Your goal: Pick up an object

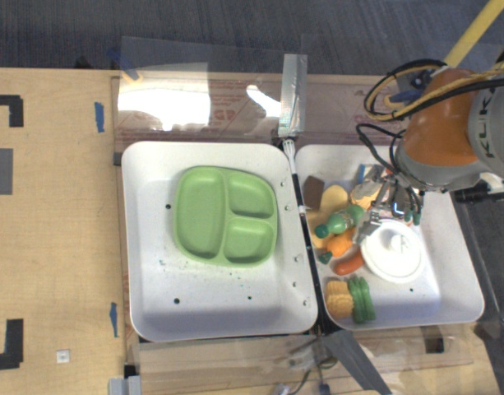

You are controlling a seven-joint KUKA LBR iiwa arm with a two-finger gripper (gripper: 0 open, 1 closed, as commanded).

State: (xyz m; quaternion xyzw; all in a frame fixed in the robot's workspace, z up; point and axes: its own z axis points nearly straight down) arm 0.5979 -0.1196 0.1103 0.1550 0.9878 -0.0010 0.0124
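**Arm over the crowded right bin, green tray alone in the left**

Two white bins sit side by side. The left bin point(145, 295) holds one thing, a green divided tray point(226, 214) with three compartments, lying flat near the middle, nothing in its compartments. A few dark specks dot the bin floor below the tray.

Take the white round lid point(395, 253) in the right bin point(457, 295) as our marker. It lies flat in the middle of that bin. To its left is a heap of toy food: a brown piece point(313, 191) up top, a yellow piece point(334, 197) beside it, then a green one point(335, 222), an orange one point(339, 243) and a red one point(348, 264) just touching the lid's left edge. Below the lid's left side lie a tan waffle-like piece point(339, 297) and a green ridged piece point(362, 298), side by side.

The gripper point(381, 212) hangs just above the lid's upper left, over the heap's right edge, with the orange-banded arm point(436, 134) behind it. Whether the fingers are spread or closed, I cannot tell; wires and metal blur together there.
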